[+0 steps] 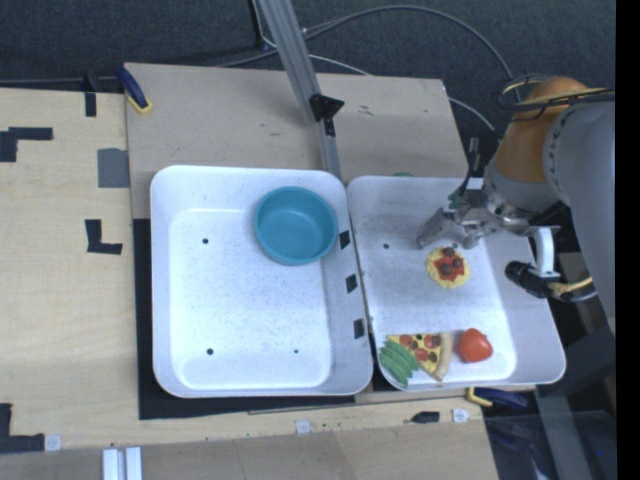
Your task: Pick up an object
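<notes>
A blue bowl (295,225) sits at the back right of the left bin (190,298). In the right bin (400,268) lie a pizza slice (415,354) and a red tomato (474,345) at the front, and a small round tart (447,266) mid-bin. The jaws (450,230) hover just beside the tart, spread and grasping nothing.

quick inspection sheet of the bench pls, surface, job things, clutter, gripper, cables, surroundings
surface: tan bench bearing a left bin and a right bin, side by side
job's things: small round pizza toy, pizza slice toy, green toy and red tomato toy in the right bin; blue bowl in the left bin
clutter: nothing seen
grippers: gripper over the right bin, just above the round pizza toy
cables: grey cables behind the bench
surroundings: metal pole, black tape marks
</notes>
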{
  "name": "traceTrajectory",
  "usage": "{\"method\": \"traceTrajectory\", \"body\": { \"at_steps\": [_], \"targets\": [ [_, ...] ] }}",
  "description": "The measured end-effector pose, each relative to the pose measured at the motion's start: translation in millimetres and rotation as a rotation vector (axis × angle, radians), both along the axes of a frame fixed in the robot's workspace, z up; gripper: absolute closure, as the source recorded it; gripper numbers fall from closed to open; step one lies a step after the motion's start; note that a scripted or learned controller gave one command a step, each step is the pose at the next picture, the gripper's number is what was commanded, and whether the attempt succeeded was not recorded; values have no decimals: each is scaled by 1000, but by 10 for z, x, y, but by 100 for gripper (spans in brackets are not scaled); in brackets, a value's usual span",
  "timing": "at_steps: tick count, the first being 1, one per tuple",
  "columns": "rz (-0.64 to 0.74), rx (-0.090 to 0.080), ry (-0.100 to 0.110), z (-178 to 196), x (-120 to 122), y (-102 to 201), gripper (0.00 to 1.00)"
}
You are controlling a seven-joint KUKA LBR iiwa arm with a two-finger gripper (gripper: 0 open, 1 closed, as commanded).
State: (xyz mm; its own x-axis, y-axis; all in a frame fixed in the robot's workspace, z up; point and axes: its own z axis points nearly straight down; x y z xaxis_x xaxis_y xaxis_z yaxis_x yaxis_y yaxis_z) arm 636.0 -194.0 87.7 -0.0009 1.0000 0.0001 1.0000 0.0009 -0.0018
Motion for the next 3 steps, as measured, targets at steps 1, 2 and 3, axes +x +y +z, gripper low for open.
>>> {"method": "traceTrajectory", "body": {
  "at_steps": [1,2,3],
  "targets": [
    [-5,-5,-2,123,-3,-47,100],
    [0,-1,-6,705,-34,-117,100],
    [0,-1,-4,1129,2,-118,100]
  ]
}}
